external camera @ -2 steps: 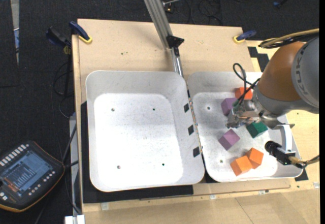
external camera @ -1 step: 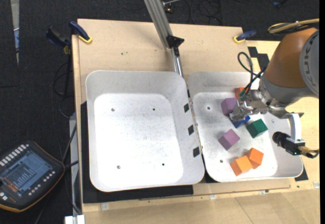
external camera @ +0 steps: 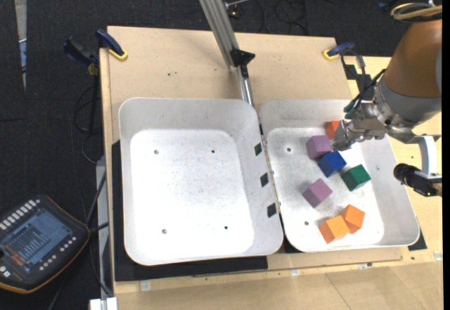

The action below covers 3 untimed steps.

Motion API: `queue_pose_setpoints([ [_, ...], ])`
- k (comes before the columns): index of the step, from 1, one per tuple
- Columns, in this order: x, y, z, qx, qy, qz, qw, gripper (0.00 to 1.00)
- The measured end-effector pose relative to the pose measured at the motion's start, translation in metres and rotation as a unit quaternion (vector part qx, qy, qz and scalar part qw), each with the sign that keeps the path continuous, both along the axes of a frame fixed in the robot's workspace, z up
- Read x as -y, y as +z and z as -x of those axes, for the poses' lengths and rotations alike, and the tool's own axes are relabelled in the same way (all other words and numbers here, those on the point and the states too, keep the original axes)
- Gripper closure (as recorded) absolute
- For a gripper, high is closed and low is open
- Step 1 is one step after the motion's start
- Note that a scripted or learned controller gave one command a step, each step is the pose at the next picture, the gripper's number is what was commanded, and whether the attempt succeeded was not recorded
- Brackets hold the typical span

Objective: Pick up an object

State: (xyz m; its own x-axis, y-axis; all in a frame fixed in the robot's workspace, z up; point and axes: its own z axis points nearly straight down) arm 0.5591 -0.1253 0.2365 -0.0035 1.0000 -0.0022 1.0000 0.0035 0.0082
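Blocks lie in the right bin (external camera: 394, 231): the purple block (external camera: 318, 146) and blue block (external camera: 331, 162) sit just beside the gripper (external camera: 342, 138), near the bin's far edge; its grip state I cannot tell.

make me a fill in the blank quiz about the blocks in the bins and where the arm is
1. All the blocks lie in the ____ bin.
2. The block touching the blue block on its upper left is ____.
3. The two blocks nearest the front rim are both ____.
4. The gripper hangs above the ____ end of the block cluster.

Missing words: right; purple; orange; far
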Motion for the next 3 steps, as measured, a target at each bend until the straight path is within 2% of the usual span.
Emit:
queue_pose_setpoints([
  [1, 0.000, 0.008, -0.001, -0.003, 0.000, -0.0004, 1.0000, 1.00],
  [3, -0.112, 0.021, 0.000, -0.004, 0.003, -0.0020, 1.0000, 1.00],
])
